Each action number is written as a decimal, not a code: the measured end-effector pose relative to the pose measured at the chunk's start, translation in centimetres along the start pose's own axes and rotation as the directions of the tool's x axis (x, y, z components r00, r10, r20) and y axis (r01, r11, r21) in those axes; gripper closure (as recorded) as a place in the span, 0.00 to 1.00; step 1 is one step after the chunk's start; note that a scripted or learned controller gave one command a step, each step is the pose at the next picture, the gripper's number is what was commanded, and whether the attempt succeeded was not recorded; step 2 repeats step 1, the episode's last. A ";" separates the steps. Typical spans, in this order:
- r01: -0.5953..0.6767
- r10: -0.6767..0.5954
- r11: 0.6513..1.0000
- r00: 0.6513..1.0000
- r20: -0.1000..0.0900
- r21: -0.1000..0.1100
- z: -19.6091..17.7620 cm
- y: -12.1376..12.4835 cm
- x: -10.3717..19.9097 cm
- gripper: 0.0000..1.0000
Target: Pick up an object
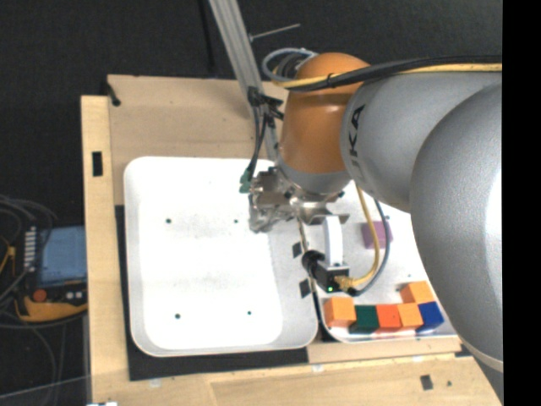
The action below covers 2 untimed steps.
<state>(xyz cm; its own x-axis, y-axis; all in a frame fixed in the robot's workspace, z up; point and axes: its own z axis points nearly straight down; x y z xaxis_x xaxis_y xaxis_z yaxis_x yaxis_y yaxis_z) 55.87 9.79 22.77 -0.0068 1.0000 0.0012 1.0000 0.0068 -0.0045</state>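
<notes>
Gripper sits low over the right edge of the left bin, under the orange band of the arm; finger spacing hidden by the wrist body, so cannot tell how open it is, nor whether anything is between the fingers. Objects lie in the right bin: row of blocks along its near edge, orange block, green block, blue block; a purple piece further back, partly hidden by a yellow cable.

Blue box and tangled cables on the dark floor left of the wooden bench.
</notes>
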 end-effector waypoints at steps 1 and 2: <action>-0.005 0.005 1.000 1.000 -0.001 -0.001 0.0 0.0 -0.2 0.00; -0.005 0.005 1.000 1.000 -0.001 -0.001 0.0 0.0 -0.2 0.00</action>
